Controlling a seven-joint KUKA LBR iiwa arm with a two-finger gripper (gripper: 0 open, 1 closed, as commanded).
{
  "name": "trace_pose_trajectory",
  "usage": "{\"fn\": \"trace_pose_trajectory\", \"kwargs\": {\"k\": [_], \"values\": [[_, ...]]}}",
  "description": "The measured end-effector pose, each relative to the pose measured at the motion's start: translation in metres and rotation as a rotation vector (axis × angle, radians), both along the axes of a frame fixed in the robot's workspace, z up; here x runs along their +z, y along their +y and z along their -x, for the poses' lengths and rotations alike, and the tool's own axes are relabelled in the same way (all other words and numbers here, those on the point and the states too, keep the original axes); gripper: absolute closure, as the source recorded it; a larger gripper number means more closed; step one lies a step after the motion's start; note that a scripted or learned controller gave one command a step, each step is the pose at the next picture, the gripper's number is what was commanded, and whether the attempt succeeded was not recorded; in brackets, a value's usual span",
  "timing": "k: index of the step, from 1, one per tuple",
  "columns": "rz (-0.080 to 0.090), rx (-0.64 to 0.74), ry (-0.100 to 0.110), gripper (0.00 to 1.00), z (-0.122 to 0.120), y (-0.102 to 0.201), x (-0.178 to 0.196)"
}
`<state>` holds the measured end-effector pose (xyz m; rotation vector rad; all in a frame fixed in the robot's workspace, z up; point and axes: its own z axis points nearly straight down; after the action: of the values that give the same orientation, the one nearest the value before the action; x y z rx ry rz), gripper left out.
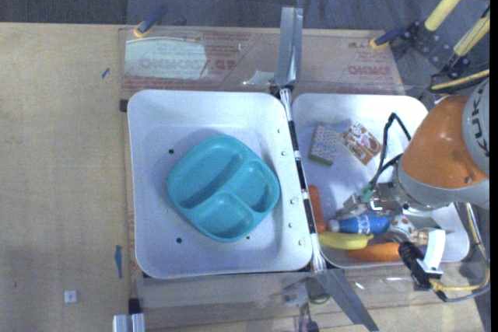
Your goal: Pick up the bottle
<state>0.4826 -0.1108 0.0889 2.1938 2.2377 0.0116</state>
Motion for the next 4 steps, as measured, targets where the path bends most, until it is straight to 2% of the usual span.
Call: {"fn": "trace_pose_trajectory", "kwargs": {"k": [1, 2, 3, 4], "values": [[0.0, -0.001, -0.003, 1.0, -0.001, 0.0, 0.01], [0.001, 0.159, 0.009, 1.0, -0.061, 0.041, 0.102], [0.001, 0.159, 0.01, 0.0, -0.061, 0.041, 0.102], [0.002, 0.058, 0.004, 0.0, -0.02, -0.009, -0.001]]}}
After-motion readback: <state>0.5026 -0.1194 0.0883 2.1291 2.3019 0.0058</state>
